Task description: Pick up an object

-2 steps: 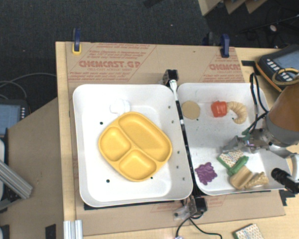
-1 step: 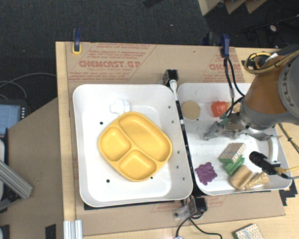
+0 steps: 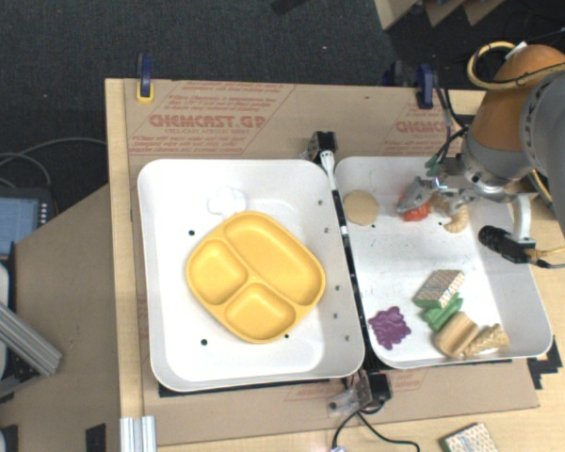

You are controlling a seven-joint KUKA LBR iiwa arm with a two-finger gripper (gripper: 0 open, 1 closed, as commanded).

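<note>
Landmark: right bin [image 3: 508, 281], white, beside left bin [image 3: 160, 252] that bore a yellow divided plate [image 3: 254, 274].
Arm: KUKA iiwa [image 3: 518, 121], reaching over right bin's far corner.
Claw: gripper [image 3: 431, 196] low over that bin's far end; spread of its jaws not judged, hold on anything not seen.
Nearest thing: small red-orange object [image 3: 415, 213], possibly toy food, lying touching or just under the claw on its left-bin side.
Long axis: too small to read.
Other candidates: tan round disc [image 3: 362, 207] at bin's far end near the shared wall; purple grape cluster [image 3: 390, 325], green piece [image 3: 443, 311] and bread-like pieces [image 3: 466, 335] at its near end.
Writing: "CHEMCAST GP" in red on the brown board [image 3: 207, 119], far of the left bin.
</note>
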